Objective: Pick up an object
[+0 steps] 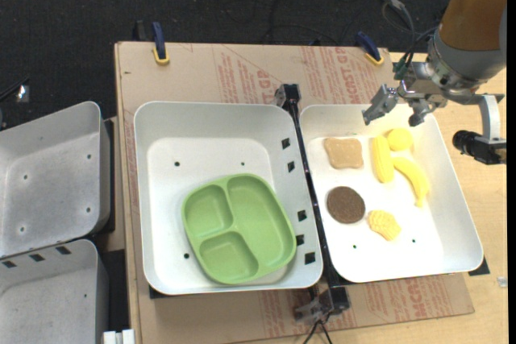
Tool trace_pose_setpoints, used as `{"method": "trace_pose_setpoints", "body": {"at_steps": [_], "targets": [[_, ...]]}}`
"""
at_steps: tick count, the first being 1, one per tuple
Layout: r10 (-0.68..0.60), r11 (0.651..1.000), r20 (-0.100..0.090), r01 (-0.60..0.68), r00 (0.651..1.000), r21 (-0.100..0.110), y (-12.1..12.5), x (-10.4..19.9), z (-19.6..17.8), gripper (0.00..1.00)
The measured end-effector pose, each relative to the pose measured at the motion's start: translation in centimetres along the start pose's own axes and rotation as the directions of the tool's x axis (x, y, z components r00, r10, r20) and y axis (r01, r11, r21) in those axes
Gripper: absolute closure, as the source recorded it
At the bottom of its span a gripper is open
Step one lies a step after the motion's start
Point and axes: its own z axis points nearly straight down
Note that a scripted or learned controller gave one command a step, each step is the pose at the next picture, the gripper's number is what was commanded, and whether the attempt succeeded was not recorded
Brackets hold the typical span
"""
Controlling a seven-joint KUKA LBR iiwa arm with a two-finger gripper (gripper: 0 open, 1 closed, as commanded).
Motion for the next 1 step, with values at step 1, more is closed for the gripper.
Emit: {"method": "trace_pose_setpoints", "body": {"at_steps": [1], "targets": [[0.002, 1.0, -0.001, -0.002, 1.0, 0.003, -0.36, 0.14, 4.35, 0.0]]}}
